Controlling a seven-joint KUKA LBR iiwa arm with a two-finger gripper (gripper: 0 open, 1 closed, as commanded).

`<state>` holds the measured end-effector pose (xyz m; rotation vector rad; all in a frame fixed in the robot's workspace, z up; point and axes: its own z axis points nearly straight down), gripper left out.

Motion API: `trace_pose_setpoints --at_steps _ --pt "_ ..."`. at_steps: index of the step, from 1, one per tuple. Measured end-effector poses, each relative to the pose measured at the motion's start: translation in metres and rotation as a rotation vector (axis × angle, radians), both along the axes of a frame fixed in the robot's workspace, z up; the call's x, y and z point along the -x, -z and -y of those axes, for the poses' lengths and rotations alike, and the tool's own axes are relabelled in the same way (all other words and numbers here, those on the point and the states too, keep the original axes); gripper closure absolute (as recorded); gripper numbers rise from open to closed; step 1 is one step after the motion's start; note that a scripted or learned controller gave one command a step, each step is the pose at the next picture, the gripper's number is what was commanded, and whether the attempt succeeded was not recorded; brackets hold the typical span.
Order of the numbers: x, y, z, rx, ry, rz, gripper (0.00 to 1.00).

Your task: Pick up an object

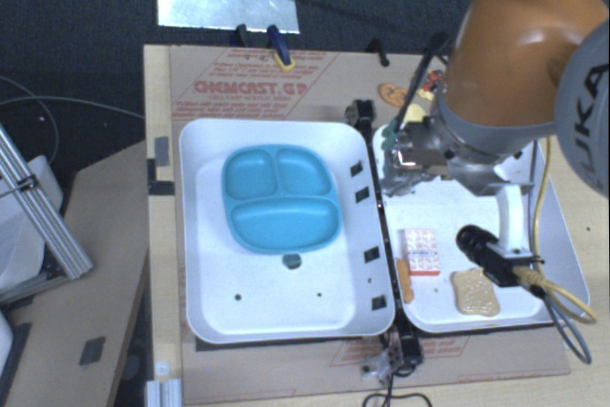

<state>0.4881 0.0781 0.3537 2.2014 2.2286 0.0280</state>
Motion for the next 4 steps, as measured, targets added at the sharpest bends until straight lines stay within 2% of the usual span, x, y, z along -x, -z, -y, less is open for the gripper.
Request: trace_pose_setpoints --at_steps 1,2,3,4 --pt "0.003 0.066 -0.058 0.005 0.003 -0.023 1.00" --pt "-0.045 0.117 -0.035 0.008 0.014 -0.020 1.00" --pt "-0.035 -0.004 -0.015 0.004 0.010 -0.005 1.00" --pt "-0.038 0.066 -0.077 0.006 0.003 -0.023 1.00"
